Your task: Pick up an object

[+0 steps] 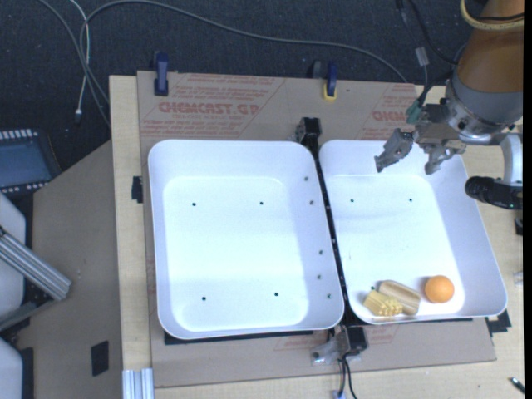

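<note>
The pickable things sit in the near corner of the right bin point(465, 223): an orange ball point(439, 289), a tan roll point(401, 292) just beside it, and a yellow corn cob point(382, 305) touching the roll's near-left side. All three crowd the bin's near rim, the corn and roll almost against the sloping wall. The rest of the right bin's floor is bare, and the left bin point(241, 235) holds nothing to grasp.

The claw point(413, 154) hangs at the far edge of the right bin, well apart from the cluster. Its two fingers point(391, 153) are spread with a clear gap between them and nothing in it. The arm point(492, 73) comes in from the right above it.

No pick has begun, so the whole reach across the bin and the descent lie ahead, I judge.

The risks come mostly from where the things lie. The ball is round and would likely roll away if one finger touches it before the other closes. The roll and corn lie pressed together, so a finger coming down between them may land on top of one instead of beside it, or nudge both without gripping either. Being so near the rim, any of them leaves little room for a finger on the wall side, and a finger could strike the wall or ride up it. The ball, standing a little apart, looks the cleanest target.
</note>
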{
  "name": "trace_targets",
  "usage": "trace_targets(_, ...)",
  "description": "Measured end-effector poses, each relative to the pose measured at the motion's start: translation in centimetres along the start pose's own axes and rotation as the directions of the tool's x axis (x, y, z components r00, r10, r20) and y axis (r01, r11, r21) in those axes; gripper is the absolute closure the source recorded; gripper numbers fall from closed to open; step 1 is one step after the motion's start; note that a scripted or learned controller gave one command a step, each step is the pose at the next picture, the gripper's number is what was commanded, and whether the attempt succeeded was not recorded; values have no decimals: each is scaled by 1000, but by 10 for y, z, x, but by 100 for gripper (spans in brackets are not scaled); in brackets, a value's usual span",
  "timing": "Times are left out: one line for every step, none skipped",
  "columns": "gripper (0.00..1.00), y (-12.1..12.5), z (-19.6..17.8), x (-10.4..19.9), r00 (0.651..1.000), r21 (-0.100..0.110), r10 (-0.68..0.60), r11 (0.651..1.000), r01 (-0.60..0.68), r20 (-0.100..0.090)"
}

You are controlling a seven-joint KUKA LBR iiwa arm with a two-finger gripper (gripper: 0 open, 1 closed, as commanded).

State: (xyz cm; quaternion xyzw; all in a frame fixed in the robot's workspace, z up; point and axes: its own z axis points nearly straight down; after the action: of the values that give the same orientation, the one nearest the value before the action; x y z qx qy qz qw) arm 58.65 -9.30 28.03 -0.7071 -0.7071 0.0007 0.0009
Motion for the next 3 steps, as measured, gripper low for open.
trace_targets(0, 1, -2, 0, 1000, -3, 0, 1000, 0, 0)
trace_targets(0, 8, 44, -2, 1000, 0, 0, 1000, 0, 0)
trace_targets(0, 5, 90, 7, 1000, 0, 0, 1000, 0, 0)
